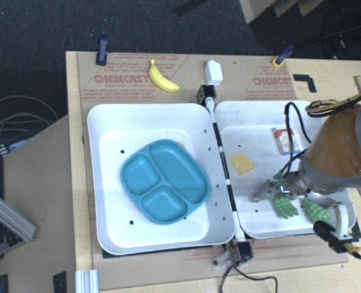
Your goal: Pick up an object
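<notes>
My gripper [271, 191] is low in the right bin [257, 224], near its front, with the grey and orange arm [336, 148] above it reaching in from the right. A green knobbly toy [284, 207] lies just in front of the gripper and touches or almost touches it. A second green piece [315, 211] lies to its right, partly under the arm. A yellow wedge [241, 163] rests on the bin floor behind and left of the gripper. A small red and white packet [283, 141] lies farther back.
The left bin [107, 224] holds a blue divided plate [164, 180]. On the cardboard behind the bins lie a banana [163, 78] and a small white block [214, 71]. A black cable [290, 124] loops over the right bin.
</notes>
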